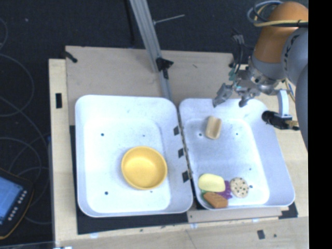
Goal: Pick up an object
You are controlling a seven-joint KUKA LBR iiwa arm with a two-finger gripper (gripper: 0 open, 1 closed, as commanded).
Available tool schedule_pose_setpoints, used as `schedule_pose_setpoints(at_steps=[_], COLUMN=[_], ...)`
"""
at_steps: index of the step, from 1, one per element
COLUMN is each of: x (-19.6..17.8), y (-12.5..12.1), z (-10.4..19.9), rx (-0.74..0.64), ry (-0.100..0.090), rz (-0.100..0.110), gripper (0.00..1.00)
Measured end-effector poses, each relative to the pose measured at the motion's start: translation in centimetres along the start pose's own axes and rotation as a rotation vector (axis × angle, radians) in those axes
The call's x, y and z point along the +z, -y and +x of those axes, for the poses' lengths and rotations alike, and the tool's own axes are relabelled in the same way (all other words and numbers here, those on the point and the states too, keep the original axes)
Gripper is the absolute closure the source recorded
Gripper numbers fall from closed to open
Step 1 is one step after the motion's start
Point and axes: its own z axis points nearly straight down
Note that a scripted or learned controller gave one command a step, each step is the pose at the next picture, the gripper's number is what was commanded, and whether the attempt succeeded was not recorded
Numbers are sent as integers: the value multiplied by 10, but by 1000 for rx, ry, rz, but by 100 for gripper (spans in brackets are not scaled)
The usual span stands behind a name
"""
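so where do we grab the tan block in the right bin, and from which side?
Take the tan block across its narrower middle, coming straight down from above. It lies alone on the right bin floor with free space on every side, and the open gripper hangs just behind it.

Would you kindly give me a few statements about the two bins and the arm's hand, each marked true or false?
1. The round yellow plastic bowl sits in the left white bin. True.
2. The short tan cylinder block lies in the left bin. False: it lies in the right white bin, near its far end.
3. The hand holds the tan cylinder. False: the hand is above the right bin's far edge, fingers spread, with nothing between them.
4. A yellow lemon-shaped toy, an orange piece and a speckled round cookie cluster at the right bin's near end. True.
5. The yellow bowl lies upside down. False: its hollow faces up.
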Motion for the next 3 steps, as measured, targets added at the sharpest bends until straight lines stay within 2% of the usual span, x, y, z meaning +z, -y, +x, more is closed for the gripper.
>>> schedule_pose_setpoints(at_steps=[1, 3], x=[0, 99], y=[0, -5], z=[-1, -7], rx=[0, -3], ry=[2, 2], rz=[1, 4], gripper=[0, 0])
